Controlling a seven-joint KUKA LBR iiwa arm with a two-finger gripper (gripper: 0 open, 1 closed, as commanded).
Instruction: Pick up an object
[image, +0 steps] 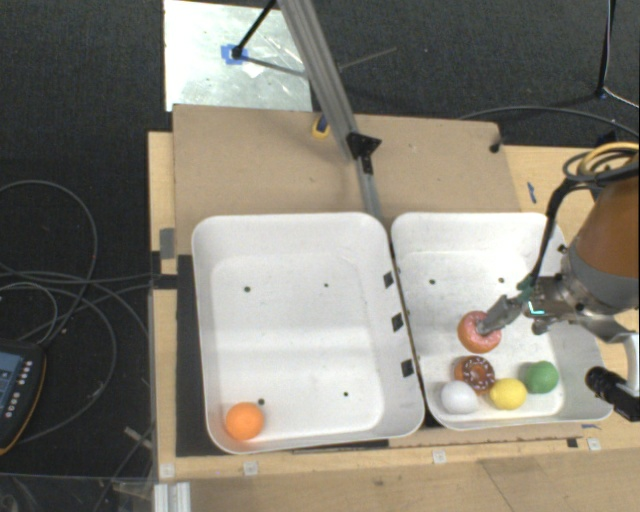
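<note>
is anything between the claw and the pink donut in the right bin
Nothing visible stands between them. The claw is already down at the pink donut, its tip over the donut's upper right edge. The chocolate donut lies just below the pink one, out of the way.

Readable text: none could be made out.
Labels, brands, numbers, signs: none were legible on any object or surface.
</note>
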